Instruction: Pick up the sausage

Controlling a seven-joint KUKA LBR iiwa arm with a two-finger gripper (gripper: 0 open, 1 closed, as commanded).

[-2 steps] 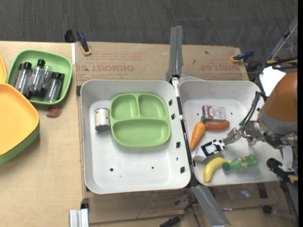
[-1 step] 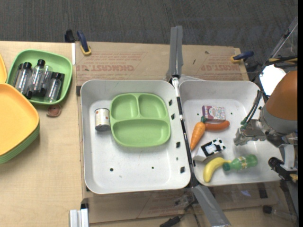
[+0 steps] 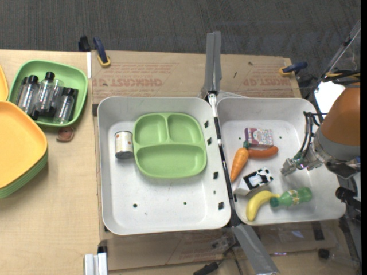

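Note:
The sausage (image 3: pixel 262 150) is a short red-orange link lying flat in the right bin (image 3: pixel 287 110), just below a small purple box (image 3: pixel 258 136) and touching the top of the carrot (image 3: pixel 239 162). My gripper (image 3: pixel 294 165) hangs low over the bin floor to the right of the sausage, a short gap away from it, with nothing seen between its tips. The orange-banded arm (image 3: pixel 344 122) comes in from the right edge.
In the right bin also lie a black-and-white toy (image 3: pixel 258 178), a banana (image 3: pixel 258 204) and a green bottle (image 3: pixel 292 197). The left bin (image 3: pixel 114 199) holds a green divided plate (image 3: pixel 170 145) and a small can (image 3: pixel 123 144). A green tray of bottles (image 3: pixel 49 93) and yellow plates (image 3: pixel 20 153) sit far left.

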